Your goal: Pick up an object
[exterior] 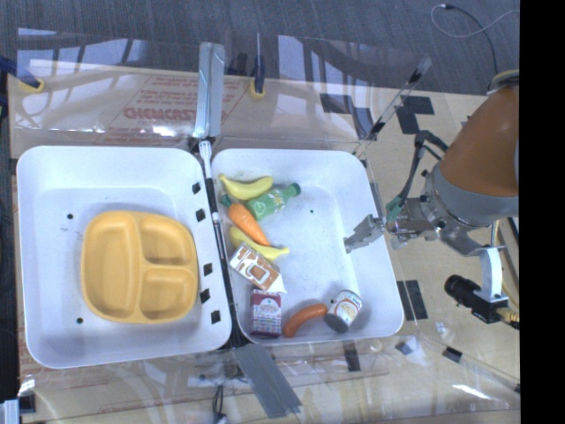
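Note:
The right bin (pixel 340 170) holds several items along its left side and front. A yellow banana (pixel 247 185) lies at the back beside a green bottle (pixel 269 201). An orange carrot (pixel 249 224) lies across a second banana (pixel 261 246). In front of them are a small orange-and-white carton (pixel 256 268) and a dark red box (pixel 266 312). A red sausage (pixel 304 318) and a small can (pixel 344 310) lie along the front wall. My gripper (pixel 360 235) hangs at the bin's right wall, above bare floor, apart from every item and with nothing in it.
The left bin (pixel 53 175) holds a yellow divided tray (pixel 139 265). A metal divider (pixel 210 95) runs between the bins at the back. The arm's orange band (pixel 485 144) and grey wrist (pixel 450 215) stand right of the right bin. The floor under the gripper is bare.

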`<move>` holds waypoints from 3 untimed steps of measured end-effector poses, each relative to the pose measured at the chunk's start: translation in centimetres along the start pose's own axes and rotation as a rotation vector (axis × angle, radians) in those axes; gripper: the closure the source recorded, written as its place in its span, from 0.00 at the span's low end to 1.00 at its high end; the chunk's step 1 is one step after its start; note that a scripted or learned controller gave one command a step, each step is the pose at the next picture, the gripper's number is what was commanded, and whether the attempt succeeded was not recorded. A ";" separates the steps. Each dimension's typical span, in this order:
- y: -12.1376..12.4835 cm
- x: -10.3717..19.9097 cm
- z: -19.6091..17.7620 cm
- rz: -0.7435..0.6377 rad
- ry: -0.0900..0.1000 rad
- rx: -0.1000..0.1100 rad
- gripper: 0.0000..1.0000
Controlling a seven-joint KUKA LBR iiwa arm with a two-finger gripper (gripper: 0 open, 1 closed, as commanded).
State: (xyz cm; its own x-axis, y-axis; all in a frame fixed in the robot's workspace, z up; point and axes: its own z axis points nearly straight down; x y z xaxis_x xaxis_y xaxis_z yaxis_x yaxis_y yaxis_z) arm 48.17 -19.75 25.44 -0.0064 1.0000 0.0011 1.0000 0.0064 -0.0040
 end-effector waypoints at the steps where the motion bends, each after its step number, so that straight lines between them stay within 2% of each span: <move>1: 3.5 6.3 16.3 -0.155 -0.001 -0.001 0.00; 2: 7.0 6.9 16.2 -0.163 -0.001 -0.002 0.00; 3: 16.2 8.7 16.4 -0.297 0.002 0.010 0.00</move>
State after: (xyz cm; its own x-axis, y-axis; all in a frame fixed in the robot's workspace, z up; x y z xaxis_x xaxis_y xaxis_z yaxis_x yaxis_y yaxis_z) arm 64.23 -10.95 8.98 -0.2987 0.9543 0.0058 0.9542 0.2987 -0.0132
